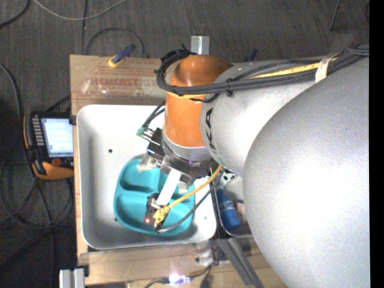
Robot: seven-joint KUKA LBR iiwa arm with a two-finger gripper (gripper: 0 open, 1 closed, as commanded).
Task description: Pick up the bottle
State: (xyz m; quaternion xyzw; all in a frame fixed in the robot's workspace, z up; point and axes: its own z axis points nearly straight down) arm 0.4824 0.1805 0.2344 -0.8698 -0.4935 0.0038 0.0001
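Observation:
A blue bottle (227,212) lies at the near left edge of the right bin (235,231), mostly hidden under the arm. My gripper (157,179) hangs low over a teal divided dish (132,200) in the left bin (90,161), to the left of the bottle and apart from it. The wrist and its orange band (189,110) cover the gripper from above. Nothing shows between the fingers.
The teal dish fills the near middle of the left bin. The big grey arm covers nearly all of the right bin. A wooden board (114,83) lies behind the left bin, and a handheld screen (53,138) sits off the bench's left side.

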